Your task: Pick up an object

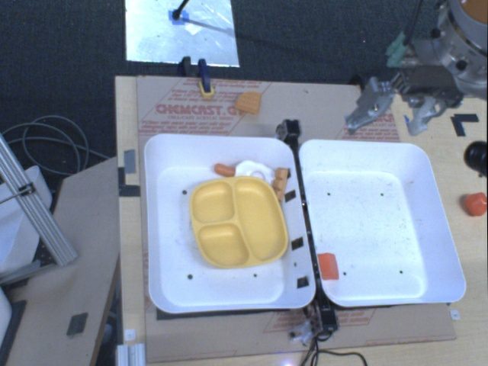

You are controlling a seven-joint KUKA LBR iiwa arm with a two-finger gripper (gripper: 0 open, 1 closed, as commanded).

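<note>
Dark carpet (61, 44), shiny metal sheet (181, 21)

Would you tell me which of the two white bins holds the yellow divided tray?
The left bin holds the yellow tray; the right bin has only a small orange block.

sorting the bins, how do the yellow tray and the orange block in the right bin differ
The yellow tray is large with three compartments; the orange block is small and solid. The tray lies mid left bin; the block sits at the right bin's near-left corner. Both rest flat, untouched.
</note>
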